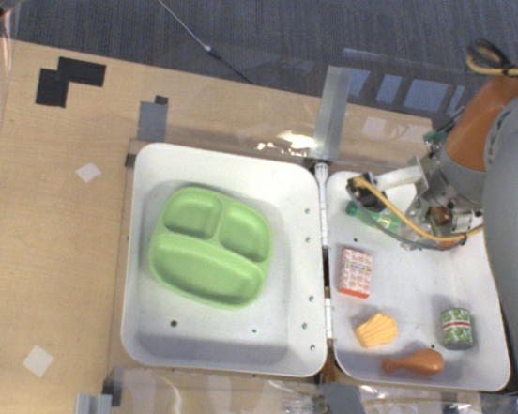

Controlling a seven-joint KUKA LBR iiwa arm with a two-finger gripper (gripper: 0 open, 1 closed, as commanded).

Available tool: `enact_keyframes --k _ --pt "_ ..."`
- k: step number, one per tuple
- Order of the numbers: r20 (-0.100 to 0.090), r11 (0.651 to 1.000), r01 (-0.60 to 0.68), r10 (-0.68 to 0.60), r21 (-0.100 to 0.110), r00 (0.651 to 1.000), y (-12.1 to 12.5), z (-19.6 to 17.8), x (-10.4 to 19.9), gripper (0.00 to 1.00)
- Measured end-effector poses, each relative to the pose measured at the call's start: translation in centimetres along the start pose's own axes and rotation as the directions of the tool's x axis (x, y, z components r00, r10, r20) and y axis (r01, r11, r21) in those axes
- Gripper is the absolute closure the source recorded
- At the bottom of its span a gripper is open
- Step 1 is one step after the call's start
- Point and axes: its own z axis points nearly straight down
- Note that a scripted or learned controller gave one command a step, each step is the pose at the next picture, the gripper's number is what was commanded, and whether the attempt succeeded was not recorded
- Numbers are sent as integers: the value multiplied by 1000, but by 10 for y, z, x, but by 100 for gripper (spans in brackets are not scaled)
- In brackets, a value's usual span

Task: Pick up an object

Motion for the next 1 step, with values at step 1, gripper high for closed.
enact_keyframes --k 1 --pt "-2 1000 10 -10 1 1000 -119 -13 69 100"
